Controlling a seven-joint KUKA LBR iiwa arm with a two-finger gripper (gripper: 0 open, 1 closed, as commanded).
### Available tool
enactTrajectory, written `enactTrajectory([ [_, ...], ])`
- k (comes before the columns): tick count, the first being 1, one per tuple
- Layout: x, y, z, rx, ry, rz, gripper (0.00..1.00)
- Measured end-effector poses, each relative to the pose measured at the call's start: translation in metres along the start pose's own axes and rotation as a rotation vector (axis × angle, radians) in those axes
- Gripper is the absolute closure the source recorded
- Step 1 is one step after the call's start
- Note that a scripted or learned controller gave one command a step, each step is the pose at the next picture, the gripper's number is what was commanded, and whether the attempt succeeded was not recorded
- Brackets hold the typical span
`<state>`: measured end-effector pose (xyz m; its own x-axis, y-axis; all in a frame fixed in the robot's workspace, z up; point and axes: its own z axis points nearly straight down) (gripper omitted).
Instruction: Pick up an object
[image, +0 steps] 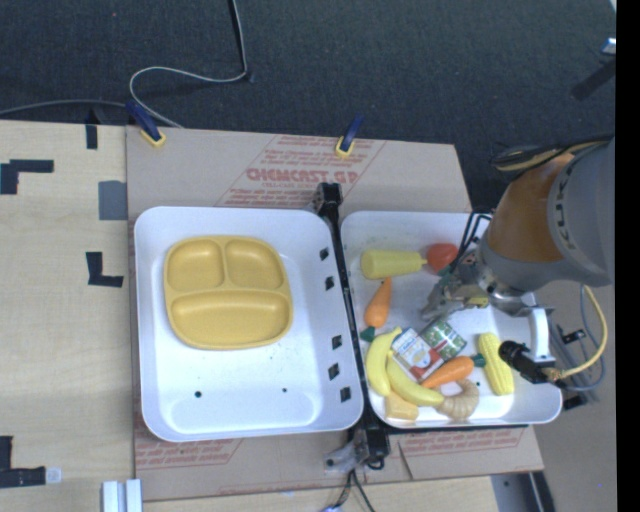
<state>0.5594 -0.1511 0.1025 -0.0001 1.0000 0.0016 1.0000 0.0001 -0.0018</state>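
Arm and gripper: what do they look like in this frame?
The arm is bulky, rounded and grey, with an orange band above the wrist. The gripper is dark metal with thin fingers. A yellowish cable loops beside a white bracket.
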Motion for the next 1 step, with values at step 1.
enactTrajectory([
  [1, 0.0001, -0.0001, 0.0001, 0.0, 0.0, 0.0, 0.0],
])
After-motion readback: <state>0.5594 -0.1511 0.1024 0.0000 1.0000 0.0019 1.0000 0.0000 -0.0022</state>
